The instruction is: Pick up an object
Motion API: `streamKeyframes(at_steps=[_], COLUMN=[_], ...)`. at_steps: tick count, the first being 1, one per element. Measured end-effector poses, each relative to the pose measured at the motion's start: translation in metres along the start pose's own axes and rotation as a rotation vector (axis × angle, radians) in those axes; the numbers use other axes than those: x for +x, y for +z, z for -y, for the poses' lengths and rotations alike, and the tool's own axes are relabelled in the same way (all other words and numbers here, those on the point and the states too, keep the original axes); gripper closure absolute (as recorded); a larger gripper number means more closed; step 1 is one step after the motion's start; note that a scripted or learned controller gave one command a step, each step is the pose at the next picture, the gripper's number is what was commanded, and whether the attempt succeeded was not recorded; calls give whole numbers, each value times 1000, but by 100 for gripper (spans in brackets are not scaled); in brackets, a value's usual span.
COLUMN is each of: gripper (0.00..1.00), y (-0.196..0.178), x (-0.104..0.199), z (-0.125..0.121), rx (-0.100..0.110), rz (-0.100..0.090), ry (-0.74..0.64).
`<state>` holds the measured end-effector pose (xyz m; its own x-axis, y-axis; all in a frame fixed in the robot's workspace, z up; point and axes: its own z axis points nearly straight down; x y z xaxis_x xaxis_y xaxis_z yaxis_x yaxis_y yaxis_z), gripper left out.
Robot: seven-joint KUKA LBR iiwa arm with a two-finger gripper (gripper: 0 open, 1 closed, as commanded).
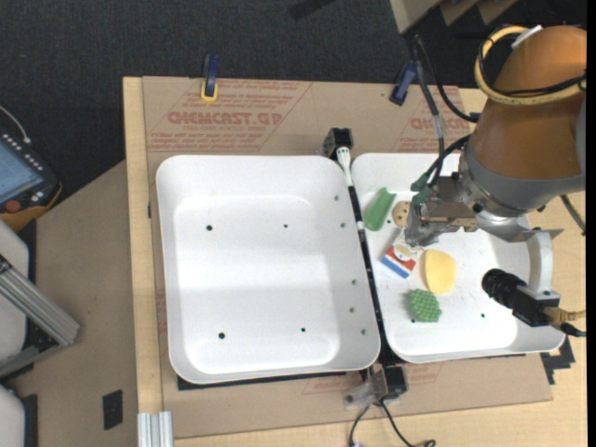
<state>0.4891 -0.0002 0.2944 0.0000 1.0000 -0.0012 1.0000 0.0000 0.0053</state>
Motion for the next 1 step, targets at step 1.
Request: streamKeyframes(at_steps=[1], gripper=[100], y=[-10], x=[0], z=[-1], rx=[-2], rz=[1], ry=[-1])
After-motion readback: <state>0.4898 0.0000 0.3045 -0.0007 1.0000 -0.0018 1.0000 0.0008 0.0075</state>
